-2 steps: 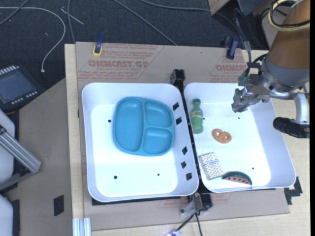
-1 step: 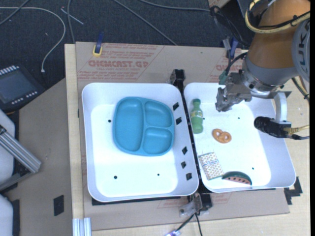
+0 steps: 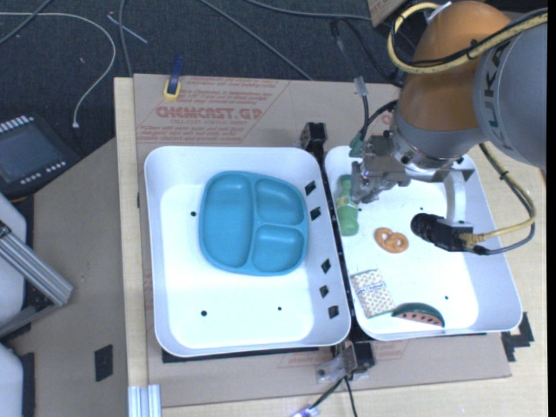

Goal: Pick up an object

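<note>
- Fingers of the gripper (image 3: 358, 189) hang over the near-left part of the right bin (image 3: 486, 298); whether they are open or closed cannot be told, since the wrist hides most of them.
- Just below the gripper, a green object (image 3: 347, 218) lies against the left wall of the right bin, touching or nearly touching the fingertips; no grasp on it can be confirmed.
- Near the middle of the same bin sits a pretzel (image 3: 392, 240), apart from the green object.
- Further toward the front lie a patterned packet (image 3: 373, 291) and, beside the front rim, a watermelon slice (image 3: 419, 314).
- Over the right part of that bin, a black cylinder (image 3: 437, 231) with a yellow cable juts out from the arm (image 3: 452, 68).
- Left bin (image 3: 174, 311) holds a blue divided tray (image 3: 253, 222), resting flat near its middle.
</note>
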